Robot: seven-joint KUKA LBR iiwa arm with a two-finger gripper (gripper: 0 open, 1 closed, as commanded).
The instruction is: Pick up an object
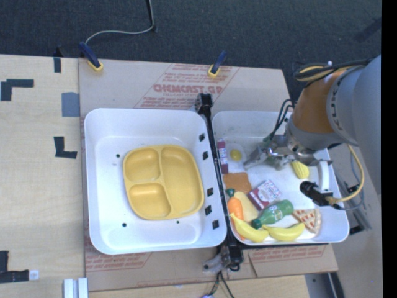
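My gripper (263, 156) hangs low over the upper middle of the right bin (338, 228), with the grey arm and its orange band (316, 107) behind it to the right. Beside it to the left lie a small yellow piece (236, 154) and a slim red-and-white bottle (221, 154). Just right of it sits a yellow corn cob (299, 169). Below it lie a brown toast slice (237, 182) and a red-and-white packet (267, 192). Nothing shows as held.
The bin's front holds a carrot (235, 207), two bananas (285, 232), a green bottle (273, 213) and a pizza slice (308, 218). A yellow divided plate (163, 181) lies in the left bin (99, 166). A black clip divider (203, 104) separates the bins.
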